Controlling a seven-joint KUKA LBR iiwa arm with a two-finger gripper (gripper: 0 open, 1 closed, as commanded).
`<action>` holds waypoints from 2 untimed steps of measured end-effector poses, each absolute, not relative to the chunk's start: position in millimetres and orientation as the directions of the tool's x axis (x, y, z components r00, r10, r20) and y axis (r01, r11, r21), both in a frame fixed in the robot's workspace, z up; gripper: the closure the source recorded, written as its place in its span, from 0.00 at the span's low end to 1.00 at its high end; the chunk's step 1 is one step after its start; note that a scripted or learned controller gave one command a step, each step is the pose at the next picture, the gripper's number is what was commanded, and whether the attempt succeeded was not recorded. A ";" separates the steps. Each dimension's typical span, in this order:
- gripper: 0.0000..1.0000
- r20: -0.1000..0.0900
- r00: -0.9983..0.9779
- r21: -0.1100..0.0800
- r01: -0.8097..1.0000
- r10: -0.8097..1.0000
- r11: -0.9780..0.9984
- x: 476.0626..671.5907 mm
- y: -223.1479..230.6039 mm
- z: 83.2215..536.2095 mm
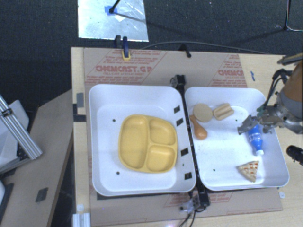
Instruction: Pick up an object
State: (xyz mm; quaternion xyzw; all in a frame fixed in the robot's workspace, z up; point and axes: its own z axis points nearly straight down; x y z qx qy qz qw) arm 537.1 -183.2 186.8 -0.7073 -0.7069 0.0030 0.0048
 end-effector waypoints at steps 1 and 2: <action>0.00 0.000 -0.003 0.001 1.000 1.000 0.003 540.4 -182.9 193.5; 0.00 0.002 -0.002 -0.003 1.000 1.000 0.002 536.5 -176.7 132.9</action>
